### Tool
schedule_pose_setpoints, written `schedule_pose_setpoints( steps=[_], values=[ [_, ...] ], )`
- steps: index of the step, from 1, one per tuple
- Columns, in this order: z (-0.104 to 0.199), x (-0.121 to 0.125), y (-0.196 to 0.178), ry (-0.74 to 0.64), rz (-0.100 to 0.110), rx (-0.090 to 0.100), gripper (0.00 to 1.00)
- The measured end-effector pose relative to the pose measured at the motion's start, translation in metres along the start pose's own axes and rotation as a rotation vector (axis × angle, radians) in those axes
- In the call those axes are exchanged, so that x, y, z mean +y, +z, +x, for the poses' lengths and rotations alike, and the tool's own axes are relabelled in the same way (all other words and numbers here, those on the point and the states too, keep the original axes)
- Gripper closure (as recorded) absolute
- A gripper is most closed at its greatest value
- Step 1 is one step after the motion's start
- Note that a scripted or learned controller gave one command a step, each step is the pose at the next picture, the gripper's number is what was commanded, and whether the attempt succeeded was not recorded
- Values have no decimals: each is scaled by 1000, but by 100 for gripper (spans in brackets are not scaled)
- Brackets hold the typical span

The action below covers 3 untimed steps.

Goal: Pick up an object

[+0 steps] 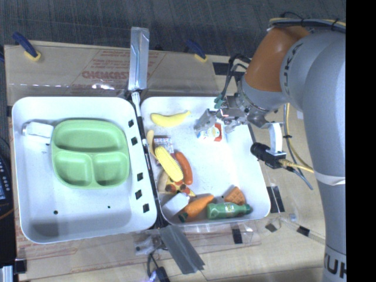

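From my station I see the gripper (212, 122) low in the upper part of the right bin (254, 157), just above a small white and red object (215, 133) that lies on the bin floor. I take this object as the thing to pick. It looks like a small carton or pouch, so I judge it light, a little soft, and perhaps smooth on the surface. I would take it across its narrow sides, near the middle, and close gently so it does not squeeze out.

Whether the gripper is released or clenched, I cannot tell; the wrist and its cables cover that part. I also cannot tell if it touches the object or only hangs over it.

The exact shape of the object is partly hidden by the gripper. Lower in the same bin, a banana (170, 118), a corn cob (168, 163), a sausage (184, 167), a carrot (197, 206) and a green bottle (227, 210) lie close together, some overlapping. A green tray (90, 152) sits in the left bin (35, 216).
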State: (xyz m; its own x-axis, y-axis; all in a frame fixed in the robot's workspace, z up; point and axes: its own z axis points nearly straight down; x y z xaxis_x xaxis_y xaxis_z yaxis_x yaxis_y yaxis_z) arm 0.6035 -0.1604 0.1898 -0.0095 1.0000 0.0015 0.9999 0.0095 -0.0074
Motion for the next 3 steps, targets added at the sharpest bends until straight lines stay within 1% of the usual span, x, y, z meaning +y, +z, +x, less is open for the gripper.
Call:
schedule_pose_setpoints(
  steps=[1, 2, 3],
  values=[
    [61, -59, 101, -33, -1, 0, 0],
    [25, -33, 100, -6, -2, -1, 0],
    [-20, -24, 92, 20, -5, 0, 0]
  ],
)
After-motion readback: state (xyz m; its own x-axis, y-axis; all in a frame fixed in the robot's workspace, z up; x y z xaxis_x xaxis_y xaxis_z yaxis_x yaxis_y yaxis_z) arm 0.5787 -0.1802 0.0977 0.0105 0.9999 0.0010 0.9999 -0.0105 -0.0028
